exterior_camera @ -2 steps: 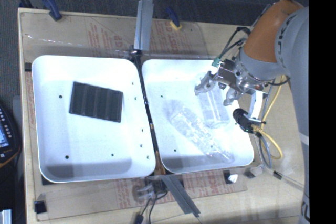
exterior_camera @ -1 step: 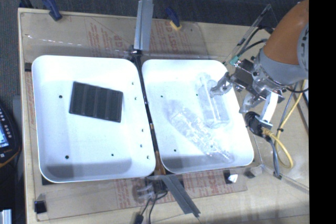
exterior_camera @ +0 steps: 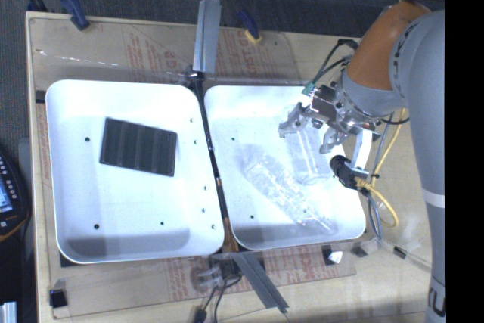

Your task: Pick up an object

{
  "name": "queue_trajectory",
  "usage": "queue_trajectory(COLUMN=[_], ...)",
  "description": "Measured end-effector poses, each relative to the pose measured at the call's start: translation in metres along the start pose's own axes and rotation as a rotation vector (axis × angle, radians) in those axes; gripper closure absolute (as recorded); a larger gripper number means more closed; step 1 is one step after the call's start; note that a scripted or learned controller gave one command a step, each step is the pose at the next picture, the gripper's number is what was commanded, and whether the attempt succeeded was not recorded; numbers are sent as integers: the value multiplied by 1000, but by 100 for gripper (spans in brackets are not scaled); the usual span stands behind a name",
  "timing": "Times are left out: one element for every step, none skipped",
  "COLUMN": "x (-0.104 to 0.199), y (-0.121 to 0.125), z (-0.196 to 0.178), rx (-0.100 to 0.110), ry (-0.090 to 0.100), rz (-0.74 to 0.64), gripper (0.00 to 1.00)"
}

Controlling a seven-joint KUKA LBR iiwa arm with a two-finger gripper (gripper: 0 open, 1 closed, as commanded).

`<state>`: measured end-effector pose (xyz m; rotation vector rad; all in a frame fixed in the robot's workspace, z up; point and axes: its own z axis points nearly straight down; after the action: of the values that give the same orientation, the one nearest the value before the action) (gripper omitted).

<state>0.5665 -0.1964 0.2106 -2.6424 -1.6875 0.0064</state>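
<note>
While the tool hangs low in the right bin, its fingers look spread with nothing between them (hard to tell); a clear plastic bottle lies just below-left, light, slippery, crushable; grip mid-body.

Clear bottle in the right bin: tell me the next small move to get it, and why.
Probably shift the gripper a little toward the view's lower left and lower it. The clear plastic bottle lies flat and slanted across the right bin, and the gripper seems to hang over its upper end, not its middle. Whether the fingers are spread wide enough is hard to tell.
</note>
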Motion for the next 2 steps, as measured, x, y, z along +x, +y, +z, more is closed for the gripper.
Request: queue_trajectory(x=[-22,-33], y=[-53,-64], z=[-92,-96], rx=[-7,-4], ry=[1,1], rz=[69,64], gripper=[0,0])
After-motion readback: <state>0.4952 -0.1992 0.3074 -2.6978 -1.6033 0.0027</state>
